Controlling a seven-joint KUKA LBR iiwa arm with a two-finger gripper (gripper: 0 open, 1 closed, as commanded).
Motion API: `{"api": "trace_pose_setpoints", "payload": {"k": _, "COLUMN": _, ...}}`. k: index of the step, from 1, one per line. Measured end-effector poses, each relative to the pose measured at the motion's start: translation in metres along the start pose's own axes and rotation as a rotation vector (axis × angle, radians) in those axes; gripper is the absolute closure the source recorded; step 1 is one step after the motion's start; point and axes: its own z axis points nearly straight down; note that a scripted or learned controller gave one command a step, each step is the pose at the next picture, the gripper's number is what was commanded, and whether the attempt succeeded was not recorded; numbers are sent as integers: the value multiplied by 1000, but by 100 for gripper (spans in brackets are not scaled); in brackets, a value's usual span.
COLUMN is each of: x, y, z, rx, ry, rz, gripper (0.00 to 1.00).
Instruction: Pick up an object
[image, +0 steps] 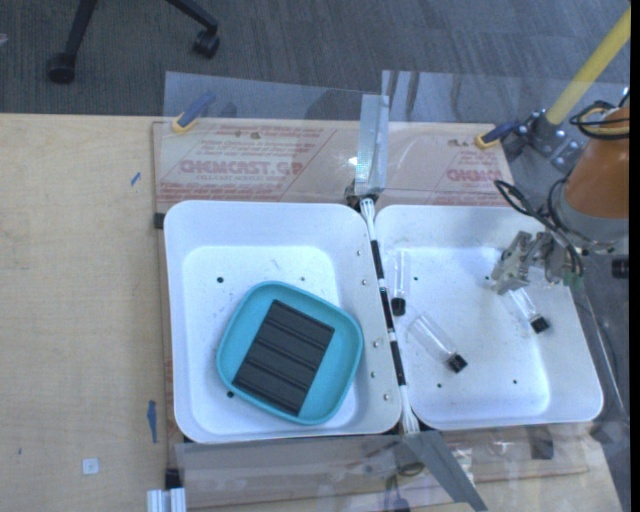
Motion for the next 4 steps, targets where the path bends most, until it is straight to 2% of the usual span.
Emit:
{"api": "trace_pose_setpoints", "payload": {"k": 1, "x": -23, "y": 5, "z": -247, "rx": 2, "ry": 13, "rz": -192, "gripper": 100}}
{"api": "trace_pose_setpoints", "payload": {"k": 2, "x": -1, "y": -2, "z": -124, "rx": -2, "ry": 17, "rz": -523, "gripper": 100}}
{"api": "trace_pose_setpoints", "payload": {"k": 3, "x": -1, "y": -2, "z": -124, "rx": -2, "ry": 17, "rz": -523, "gripper": 0}}
{"api": "trace_pose_setpoints", "payload": {"k": 4, "x": -2, "y": -3, "z": 1, "rx": -2, "ry": 17, "rz": -547, "gripper": 0}}
